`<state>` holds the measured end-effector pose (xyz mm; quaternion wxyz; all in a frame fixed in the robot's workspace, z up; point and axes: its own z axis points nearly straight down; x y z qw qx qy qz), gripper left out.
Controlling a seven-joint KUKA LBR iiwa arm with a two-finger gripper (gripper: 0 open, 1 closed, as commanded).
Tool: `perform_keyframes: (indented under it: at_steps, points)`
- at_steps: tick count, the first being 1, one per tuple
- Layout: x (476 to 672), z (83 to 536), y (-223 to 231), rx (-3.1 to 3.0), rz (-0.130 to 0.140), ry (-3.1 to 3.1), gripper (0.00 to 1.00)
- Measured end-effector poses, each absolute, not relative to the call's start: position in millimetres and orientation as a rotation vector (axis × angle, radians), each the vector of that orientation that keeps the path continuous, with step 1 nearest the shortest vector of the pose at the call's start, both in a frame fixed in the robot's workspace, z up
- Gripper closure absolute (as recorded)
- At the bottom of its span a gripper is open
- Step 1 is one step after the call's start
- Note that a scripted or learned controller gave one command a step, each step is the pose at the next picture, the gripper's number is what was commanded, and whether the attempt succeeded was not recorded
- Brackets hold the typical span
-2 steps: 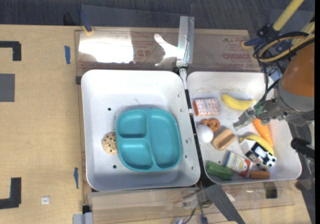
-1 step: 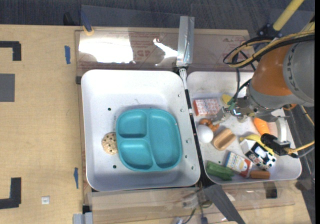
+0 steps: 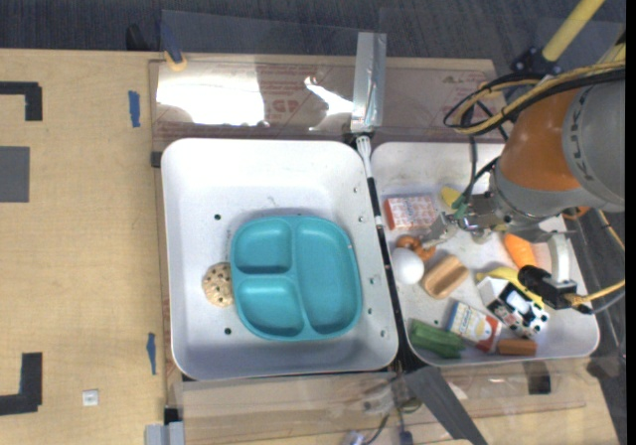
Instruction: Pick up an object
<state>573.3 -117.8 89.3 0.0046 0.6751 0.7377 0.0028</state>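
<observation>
My gripper (image 3: 459,222) hovers over the right bin (image 3: 586,339); grip state, can't tell. Bread roll (image 3: 444,276) lies diagonally, white egg (image 3: 408,265) just beside it.

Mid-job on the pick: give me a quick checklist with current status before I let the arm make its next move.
1. Gripper over the right bin: ok.
2. Object between its fingers: cannot tell.
3. Targets within reach, white egg and bread roll just below the gripper: ok.
4. Items spaced apart for a clean grasp: not ok, right bin is crowded.
5. Left bin holds teal tray and cookie, undisturbed: ok.
</observation>
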Motion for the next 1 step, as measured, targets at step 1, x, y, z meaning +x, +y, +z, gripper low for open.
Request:
perform_keyframes:
  at_steps: [1]
  points:
    - [633.1, 88.1, -164.4, 1.881, 0.004, 2.508, 0.00]
